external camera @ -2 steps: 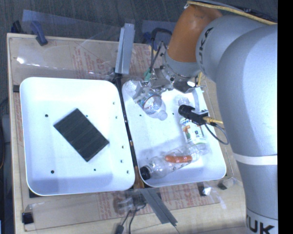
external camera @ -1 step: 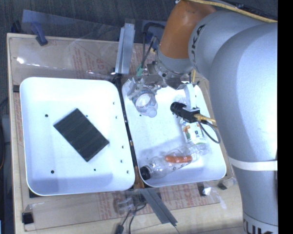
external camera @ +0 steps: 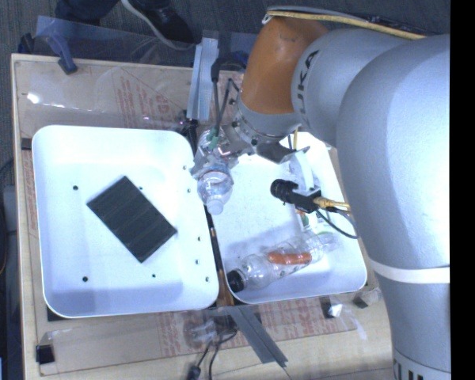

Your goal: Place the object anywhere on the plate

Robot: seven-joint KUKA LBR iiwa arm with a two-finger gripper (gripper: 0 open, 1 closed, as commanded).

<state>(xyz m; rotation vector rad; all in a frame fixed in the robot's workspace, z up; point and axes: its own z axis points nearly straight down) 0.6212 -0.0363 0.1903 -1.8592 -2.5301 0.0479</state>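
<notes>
The plate [external camera: 132, 217] is a dark, flat rectangle lying at an angle in the middle of the left bin [external camera: 55, 153]. My gripper [external camera: 209, 158] hangs over the ridge between the two bins, near their far end. A small clear plastic bottle [external camera: 215, 187] sits between its fingers and overlaps the bin rims, so it looks lifted. The gripper is shut on it. The bottle is to the right of the plate and a little beyond it, apart from it.
A second clear bottle [external camera: 279, 260] with an orange label and a black cap lies along the near wall of the right bin [external camera: 344, 271]. A black plug with a cable [external camera: 294, 194] juts out over that bin. The arm's large grey body covers the right side.
</notes>
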